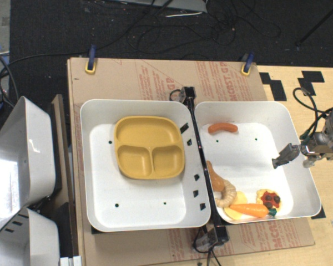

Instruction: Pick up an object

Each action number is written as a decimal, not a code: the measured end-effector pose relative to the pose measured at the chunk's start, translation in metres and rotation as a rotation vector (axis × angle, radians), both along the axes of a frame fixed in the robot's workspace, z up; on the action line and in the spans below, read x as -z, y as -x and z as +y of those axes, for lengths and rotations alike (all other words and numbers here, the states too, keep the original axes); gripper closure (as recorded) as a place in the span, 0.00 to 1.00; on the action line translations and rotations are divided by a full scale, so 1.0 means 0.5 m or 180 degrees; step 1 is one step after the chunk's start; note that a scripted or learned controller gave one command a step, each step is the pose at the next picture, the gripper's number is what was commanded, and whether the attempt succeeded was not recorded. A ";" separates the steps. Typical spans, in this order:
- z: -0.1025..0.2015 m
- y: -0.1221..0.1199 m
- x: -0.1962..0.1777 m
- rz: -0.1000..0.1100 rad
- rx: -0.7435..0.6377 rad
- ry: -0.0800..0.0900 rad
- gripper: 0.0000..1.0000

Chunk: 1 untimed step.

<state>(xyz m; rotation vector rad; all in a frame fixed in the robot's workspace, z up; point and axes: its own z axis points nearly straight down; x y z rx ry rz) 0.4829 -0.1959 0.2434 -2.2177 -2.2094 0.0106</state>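
Observation:
The right bin (241, 106) holds several toy foods. An orange-red sausage (222, 128) lies near its far wall. At the near edge lie an orange carrot (248, 209), a tan drumstick-like piece (221, 186) and a small red and yellow pizza-like piece (269, 198). My gripper (286, 155) reaches in over the bin's right wall and sits dark above the white floor. It is right of the sausage and above the pizza-like piece, with nothing seen in its grasp.
In the left bin (97, 148) rests a yellow divided plate (150, 147). A black divider with clips (195, 148) runs between the bins. Cables (308, 101) hang by the arm on the right. Grey boxes (22, 159) stand to the left of the bench.

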 end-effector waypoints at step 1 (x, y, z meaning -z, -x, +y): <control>0.001 -0.005 -0.013 -0.0039 -0.0014 0.0011 0.00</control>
